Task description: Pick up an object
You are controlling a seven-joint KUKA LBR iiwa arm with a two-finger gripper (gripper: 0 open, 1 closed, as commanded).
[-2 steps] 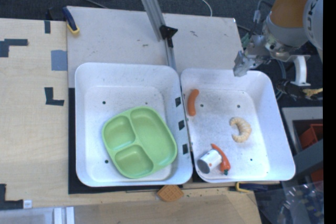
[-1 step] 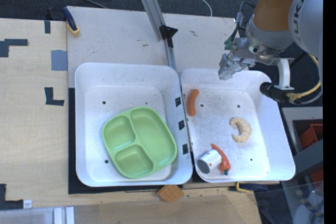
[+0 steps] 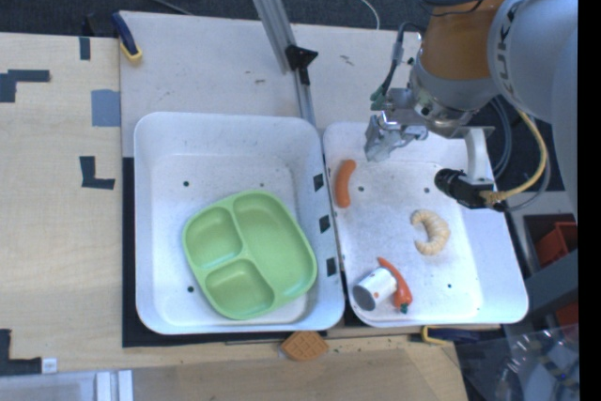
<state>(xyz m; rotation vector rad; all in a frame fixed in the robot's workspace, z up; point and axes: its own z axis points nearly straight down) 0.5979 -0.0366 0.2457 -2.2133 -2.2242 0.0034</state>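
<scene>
The arm reaches in from the right, its gripper point(image 3: 383, 144) hanging over the top edge of the right bin point(image 3: 488, 296); whether the jaws are released or clenched, I cannot tell. Just below it lies an orange sausage point(image 3: 345, 182), by the bin's left wall. A croissant point(image 3: 431, 231) sits mid-bin, a white cup point(image 3: 374, 287) and a carrot point(image 3: 397, 283) together near the front. The left bin point(image 3: 160, 164) carries a green divided plate point(image 3: 249, 253). Part of "KUKA" lettering shows on the arm.

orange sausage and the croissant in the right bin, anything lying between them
Nothing: in the camera view, bare white bin floor runs from the orange sausage to the croissant.
</scene>
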